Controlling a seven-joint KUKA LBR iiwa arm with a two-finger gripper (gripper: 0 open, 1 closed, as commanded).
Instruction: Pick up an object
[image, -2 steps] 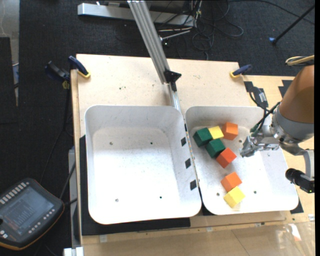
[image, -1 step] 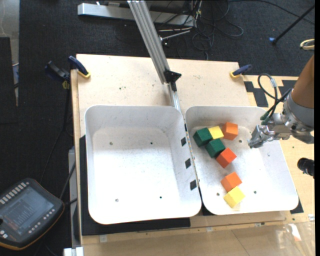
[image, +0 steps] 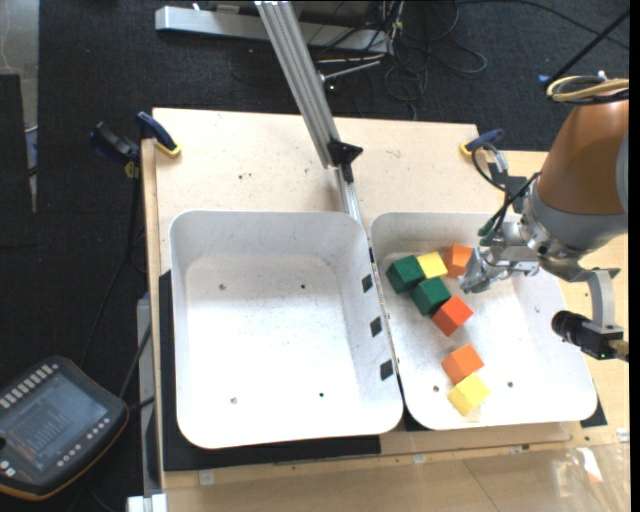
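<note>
The gripper (image: 478, 275) hangs low over the right bin (image: 560, 400), at three o'clock of the clustered blocks (image: 432, 280), presumably lining up a pick. Whether its jaws are spread or pressed together, I cannot tell.

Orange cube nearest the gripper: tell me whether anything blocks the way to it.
Nothing visible does. The gripper hovers in the right bin, right beside the orange cube at the cluster's edge; the yellow cube touches its far side.
</note>
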